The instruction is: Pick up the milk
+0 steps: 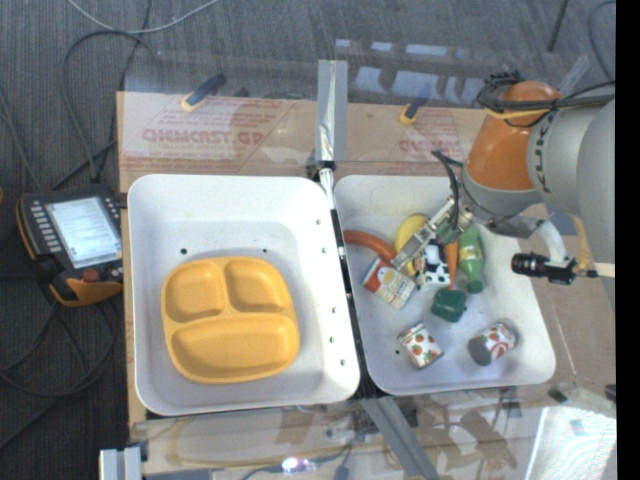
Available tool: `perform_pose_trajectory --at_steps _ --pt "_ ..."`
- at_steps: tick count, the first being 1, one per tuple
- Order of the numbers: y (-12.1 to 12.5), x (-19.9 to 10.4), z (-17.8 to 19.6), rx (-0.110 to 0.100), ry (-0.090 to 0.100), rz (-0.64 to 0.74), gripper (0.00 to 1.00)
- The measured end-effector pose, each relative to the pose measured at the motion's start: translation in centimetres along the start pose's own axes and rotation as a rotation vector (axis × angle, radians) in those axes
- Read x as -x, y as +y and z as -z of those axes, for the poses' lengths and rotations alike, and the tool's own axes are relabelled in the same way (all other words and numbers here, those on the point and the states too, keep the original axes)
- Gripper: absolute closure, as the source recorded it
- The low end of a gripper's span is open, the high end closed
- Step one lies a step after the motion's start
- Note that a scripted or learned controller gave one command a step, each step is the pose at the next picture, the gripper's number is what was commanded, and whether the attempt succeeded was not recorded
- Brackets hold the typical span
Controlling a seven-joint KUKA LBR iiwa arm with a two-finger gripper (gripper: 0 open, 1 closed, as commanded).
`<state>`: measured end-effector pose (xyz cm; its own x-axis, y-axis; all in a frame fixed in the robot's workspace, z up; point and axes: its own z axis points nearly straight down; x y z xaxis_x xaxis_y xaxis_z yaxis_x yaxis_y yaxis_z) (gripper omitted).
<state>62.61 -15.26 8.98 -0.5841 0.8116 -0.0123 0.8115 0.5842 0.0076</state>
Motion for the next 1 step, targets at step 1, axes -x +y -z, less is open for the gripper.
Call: perform_pose_trajectory --at_steps 1 --pt "-4.79 -1.94 0.1 0.005 0.003 -0.157 0.0"
